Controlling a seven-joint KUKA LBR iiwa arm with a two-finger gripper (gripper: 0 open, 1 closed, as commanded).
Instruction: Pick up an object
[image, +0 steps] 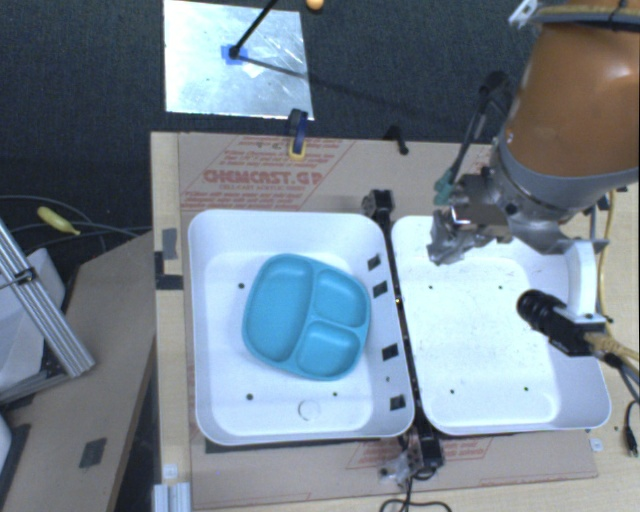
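A light blue divided plate (306, 316) with three compartments lies flat in the middle of the left white bin (215, 400). My gripper (447, 247) hangs over the far left part of the right white bin (575, 410), well to the right of the plate and apart from it. Nothing shows between its tips.
A black divider with clips (392, 300) runs between the two bins. The arm's orange band and grey wrist (570, 110) loom over the far right. A shiny metal sheet (238, 58) lies beyond the bins at the back. Cardboard (270, 175) underlies both bins.
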